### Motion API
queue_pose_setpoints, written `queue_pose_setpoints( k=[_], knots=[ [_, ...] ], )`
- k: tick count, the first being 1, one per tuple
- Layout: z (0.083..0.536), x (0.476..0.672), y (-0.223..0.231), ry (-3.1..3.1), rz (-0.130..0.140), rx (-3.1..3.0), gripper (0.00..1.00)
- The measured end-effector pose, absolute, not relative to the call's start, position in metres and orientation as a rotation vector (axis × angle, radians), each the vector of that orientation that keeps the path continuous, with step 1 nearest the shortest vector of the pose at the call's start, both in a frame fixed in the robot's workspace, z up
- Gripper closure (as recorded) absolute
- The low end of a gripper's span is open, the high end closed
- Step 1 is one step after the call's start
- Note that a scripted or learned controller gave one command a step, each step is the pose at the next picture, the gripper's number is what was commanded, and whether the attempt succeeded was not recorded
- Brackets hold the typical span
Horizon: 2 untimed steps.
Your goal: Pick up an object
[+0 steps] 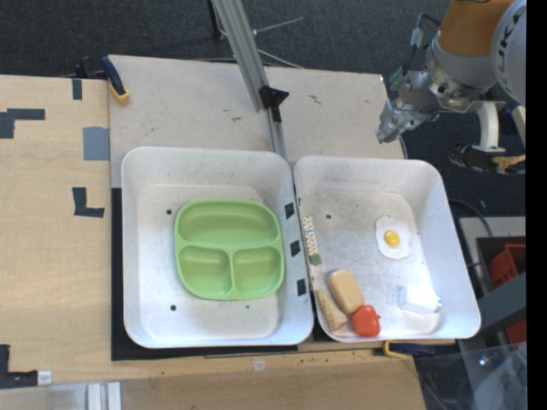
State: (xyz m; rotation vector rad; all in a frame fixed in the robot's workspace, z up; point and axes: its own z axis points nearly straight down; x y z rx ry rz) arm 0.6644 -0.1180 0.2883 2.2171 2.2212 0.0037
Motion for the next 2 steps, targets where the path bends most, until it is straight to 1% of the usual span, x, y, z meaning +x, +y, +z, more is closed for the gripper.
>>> queue_pose_setpoints(
  k=[1, 2],
  knots=[
    [0.269, 0.631, -0.078, 2.227, -0.004, 2.220, 1.00],
    [0.264, 0.614, -0.035, 2.229, -0.003, 2.218, 1.00]
  ],
)
